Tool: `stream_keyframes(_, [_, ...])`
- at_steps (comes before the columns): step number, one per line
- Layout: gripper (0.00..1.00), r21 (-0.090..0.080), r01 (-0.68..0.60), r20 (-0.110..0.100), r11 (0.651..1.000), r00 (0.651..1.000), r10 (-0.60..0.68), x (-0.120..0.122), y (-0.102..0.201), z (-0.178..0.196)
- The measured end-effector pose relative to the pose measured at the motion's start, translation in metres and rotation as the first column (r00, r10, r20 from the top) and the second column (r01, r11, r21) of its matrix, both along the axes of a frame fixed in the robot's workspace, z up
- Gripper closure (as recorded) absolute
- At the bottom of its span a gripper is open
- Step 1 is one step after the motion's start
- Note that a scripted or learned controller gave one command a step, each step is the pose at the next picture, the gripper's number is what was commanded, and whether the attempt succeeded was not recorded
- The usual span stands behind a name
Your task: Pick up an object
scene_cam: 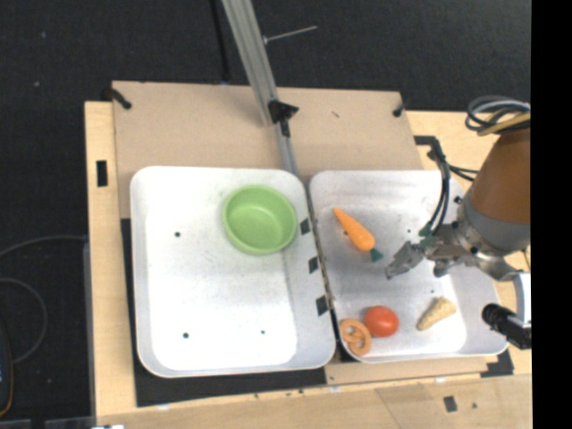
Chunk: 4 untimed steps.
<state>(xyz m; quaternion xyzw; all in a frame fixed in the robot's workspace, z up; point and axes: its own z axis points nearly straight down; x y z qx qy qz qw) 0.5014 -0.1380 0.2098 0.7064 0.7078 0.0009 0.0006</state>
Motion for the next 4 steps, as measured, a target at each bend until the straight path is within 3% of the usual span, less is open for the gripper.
stream_keyframes(1, [0.0, -0.001, 0.003, 0.001, 1.0, 1.0, -0.003, 0.0, 0.0, 0.0])
stream_keyframes(3, [0.0, -0.001, 0.003, -0.007, 1.0, 1.0, -0.003, 0.009, -0.002, -0.106])
stream_keyframes(4, [0.0, -0.001, 0.004, -0.003, 1.0, 1.0, -0.004, 0.009, -0.003, -0.109])
